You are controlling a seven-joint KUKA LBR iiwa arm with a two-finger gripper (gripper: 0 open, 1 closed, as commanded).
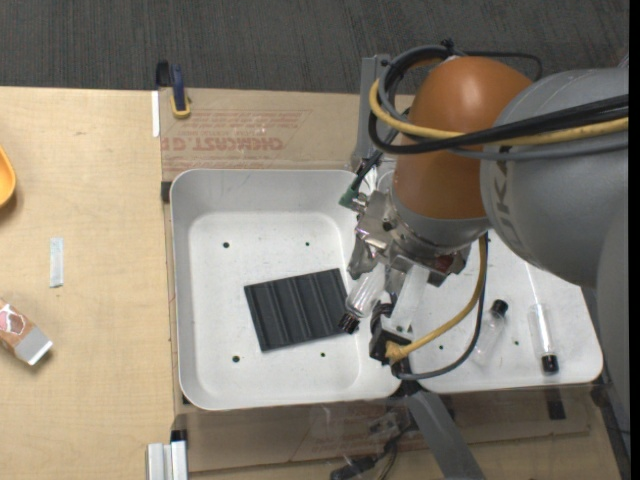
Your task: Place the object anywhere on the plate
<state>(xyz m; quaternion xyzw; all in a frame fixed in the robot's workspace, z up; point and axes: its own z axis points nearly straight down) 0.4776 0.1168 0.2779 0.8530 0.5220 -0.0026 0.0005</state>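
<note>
The arm came in from the right of the frame, its orange-banded wrist filling the upper right, and the gripper [362, 303] hung low near the middle of the picture, at the inner wall where the two white bins meet. Whether it was grasping anything I could not tell from where I stood; the wrist and the yellow cable [440, 336] crowded that spot too closely.

The plate looked to be the dark ribbed plate [297, 308] lying flat in the left bin [200, 268], a little below the frame's centre and turned slightly askew. The gripper's tip was just beside its right edge, perhaps touching it.

As for the object, two clear tube-like pieces lay in the right bin [580, 358] at the lower right: a small vial with a dark cap [497, 313] and a longer clear tube with a dark end [543, 336]. A pale, glassy shape also showed right at the gripper, which may have been the object itself; I could not be sure.

To do this step well, I judged, the arm should carry its tip further left, well over the ribbed surface rather than its rim, go down gently, and let go only when low, since a round tube might roll off along the grooves.
</note>
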